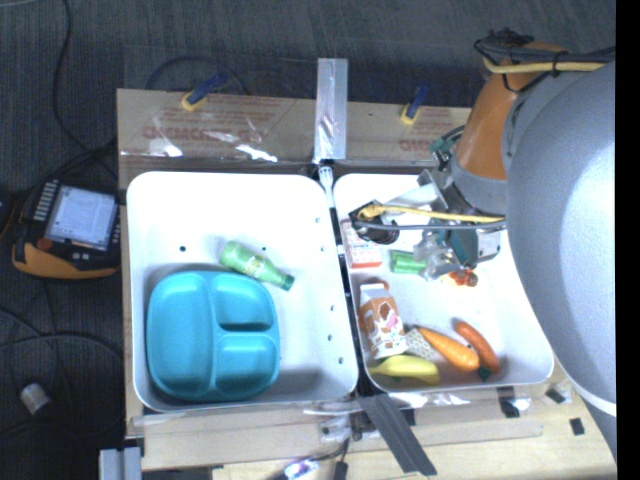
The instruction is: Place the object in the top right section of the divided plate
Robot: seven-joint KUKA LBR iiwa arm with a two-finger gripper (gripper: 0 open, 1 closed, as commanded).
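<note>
Dark carpet surrounds the bench (230,118). Camera view: tool (440,258) low in the right bin (520,338), over clutter; its state I cannot tell. No object visibly held. Divided plate (212,336) sits in the left bin (180,208), sections bare, green bottle (256,265) touching its far edge. Placement seemingly not started.

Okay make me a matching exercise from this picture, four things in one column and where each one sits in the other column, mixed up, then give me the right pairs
Things:
1. turquoise divided plastic plate
2. green plastic bottle
3. yellow toy banana
4. handheld device with a lit screen

Places:
A. front edge of the right white bin
B. on the dark floor, left of the bench
C. front part of the left white bin
D. lying in the left white bin, just behind the plate

Pairs: 1-C, 2-D, 3-A, 4-B
</note>
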